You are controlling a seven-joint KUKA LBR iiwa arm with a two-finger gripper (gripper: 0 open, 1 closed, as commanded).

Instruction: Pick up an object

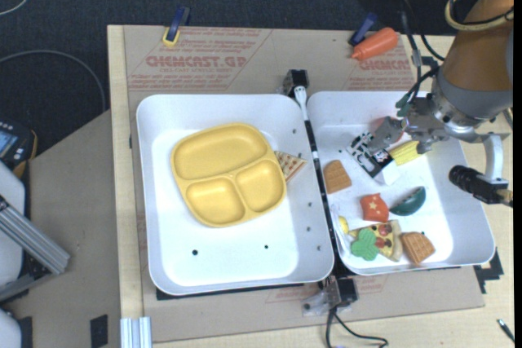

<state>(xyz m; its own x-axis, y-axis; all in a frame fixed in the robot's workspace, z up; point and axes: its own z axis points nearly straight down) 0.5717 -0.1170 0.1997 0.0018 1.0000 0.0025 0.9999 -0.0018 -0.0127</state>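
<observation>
One glossy yellow three-compartment plate with rounded corners.

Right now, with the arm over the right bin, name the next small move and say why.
Probably a short descent onto the yellow block. The black two-finger gripper hangs over the upper part of the right white bin, with the block just beside it, while the brown bread slice and red toy piece lie lower in the bin. Nothing shows between its fingers.

Bright even light, soft shadows, slight blur w/ grain.
</observation>
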